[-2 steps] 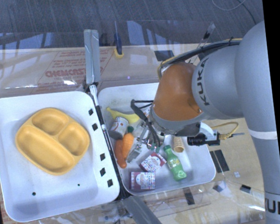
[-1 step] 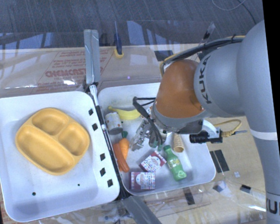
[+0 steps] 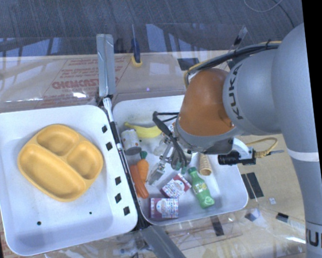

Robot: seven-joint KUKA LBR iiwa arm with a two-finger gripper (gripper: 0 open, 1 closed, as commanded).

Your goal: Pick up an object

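My gripper hangs low in the right bin, reaching in under the orange wrist band. Right beside it on the left lies an orange carrot. A yellow banana and a small grey can lie at the bin's far left. Below the gripper sit a pink-and-white packet and a second pink packet. A green bottle and a tan cone lie to its right. I see nothing held in the gripper.
The left bin holds a yellow divided plate. A ridge with black clips separates the two bins. The bulky grey arm covers the right bin's far right part.
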